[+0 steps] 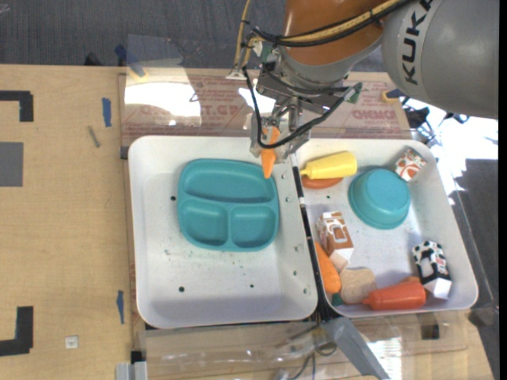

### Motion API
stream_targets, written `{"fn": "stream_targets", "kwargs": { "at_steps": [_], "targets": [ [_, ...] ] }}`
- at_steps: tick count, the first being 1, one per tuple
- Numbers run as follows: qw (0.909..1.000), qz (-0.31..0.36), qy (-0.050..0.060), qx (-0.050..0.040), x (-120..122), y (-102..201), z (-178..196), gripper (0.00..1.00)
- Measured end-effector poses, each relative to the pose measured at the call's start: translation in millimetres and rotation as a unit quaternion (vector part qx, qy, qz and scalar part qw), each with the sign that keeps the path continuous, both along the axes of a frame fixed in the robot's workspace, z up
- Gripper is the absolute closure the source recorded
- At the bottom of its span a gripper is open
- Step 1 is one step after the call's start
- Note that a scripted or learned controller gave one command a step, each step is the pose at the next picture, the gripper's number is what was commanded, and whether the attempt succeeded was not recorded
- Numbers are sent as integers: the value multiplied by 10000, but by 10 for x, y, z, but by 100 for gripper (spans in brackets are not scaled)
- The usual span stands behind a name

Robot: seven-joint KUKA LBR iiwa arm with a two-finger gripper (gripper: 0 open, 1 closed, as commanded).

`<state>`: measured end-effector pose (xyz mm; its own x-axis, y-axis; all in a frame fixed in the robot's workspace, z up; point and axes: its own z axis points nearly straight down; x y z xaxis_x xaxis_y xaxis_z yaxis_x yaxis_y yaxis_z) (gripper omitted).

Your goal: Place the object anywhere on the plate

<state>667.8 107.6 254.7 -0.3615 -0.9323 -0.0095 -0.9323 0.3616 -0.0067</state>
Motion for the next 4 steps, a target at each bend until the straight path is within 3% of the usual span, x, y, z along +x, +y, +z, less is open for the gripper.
{"fn": "stream_targets", "kwargs": {
  "at_steps": [1, 2, 3, 4],
  "targets": [
    [9948, 1014, -25, -24, 7, -768, 736, 100],
    [9937, 1117, -22, -9, -11, -172, 1112, 100],
    [9501, 3118, -24, -31, -353, -156, 1454, 100],
    [9506, 3105, 57, -15, -501, -368, 531, 100]
  ]
}}
